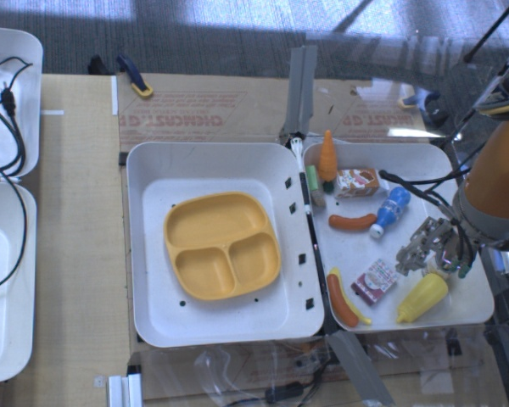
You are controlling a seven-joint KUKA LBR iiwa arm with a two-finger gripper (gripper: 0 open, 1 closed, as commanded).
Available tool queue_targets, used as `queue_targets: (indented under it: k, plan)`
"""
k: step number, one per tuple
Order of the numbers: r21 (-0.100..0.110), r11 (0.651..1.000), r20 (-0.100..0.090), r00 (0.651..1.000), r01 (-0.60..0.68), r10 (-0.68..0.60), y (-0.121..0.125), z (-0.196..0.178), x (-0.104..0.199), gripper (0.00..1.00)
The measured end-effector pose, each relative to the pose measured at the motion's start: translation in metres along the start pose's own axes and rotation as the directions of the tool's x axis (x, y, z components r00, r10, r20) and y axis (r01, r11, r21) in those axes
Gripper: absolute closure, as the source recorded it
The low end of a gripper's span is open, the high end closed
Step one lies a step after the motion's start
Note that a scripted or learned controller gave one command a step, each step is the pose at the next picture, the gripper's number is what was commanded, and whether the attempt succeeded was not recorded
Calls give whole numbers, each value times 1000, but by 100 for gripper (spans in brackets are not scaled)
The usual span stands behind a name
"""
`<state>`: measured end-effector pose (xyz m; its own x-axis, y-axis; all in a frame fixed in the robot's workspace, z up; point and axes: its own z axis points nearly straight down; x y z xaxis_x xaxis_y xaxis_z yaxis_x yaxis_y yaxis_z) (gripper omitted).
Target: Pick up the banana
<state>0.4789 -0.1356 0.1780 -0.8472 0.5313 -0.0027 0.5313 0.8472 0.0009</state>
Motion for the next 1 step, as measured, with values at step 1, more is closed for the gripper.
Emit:
queue_targets:
  k: [1]
  plan:
    - [0,1000,0,1000,-1,1,0,0,0,0]
